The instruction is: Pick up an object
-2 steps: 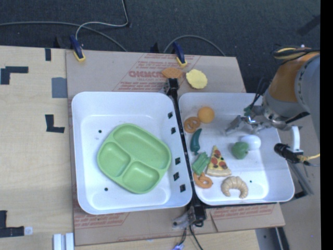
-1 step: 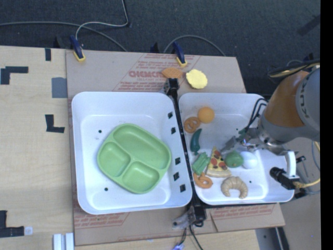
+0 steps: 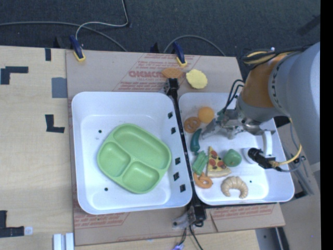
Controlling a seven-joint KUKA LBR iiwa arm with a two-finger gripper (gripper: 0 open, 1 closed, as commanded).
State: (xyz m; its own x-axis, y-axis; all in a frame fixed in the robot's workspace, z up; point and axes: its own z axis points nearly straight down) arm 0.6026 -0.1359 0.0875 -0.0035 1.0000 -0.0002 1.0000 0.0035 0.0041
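Note:
My gripper (image 3: 221,127) hangs low over the middle of the right bin (image 3: 278,191). Toy foods lie around it. An orange ball (image 3: 206,113) and a brown round slice (image 3: 192,124) are just to its left. A dark green pepper (image 3: 195,139) is below them. A pizza slice (image 3: 216,163) and a green round piece (image 3: 232,157) sit just in front of the gripper. A croissant (image 3: 235,186) rests near the front wall. Nothing is visibly held.
The left bin (image 3: 83,119) holds a green divided plate (image 3: 134,158). A leafy green piece (image 3: 200,162) and an orange ring (image 3: 203,181) lie by the right bin's left wall. A yellow piece (image 3: 196,78) and an orange piece (image 3: 173,73) rest on the cardboard behind the bins.

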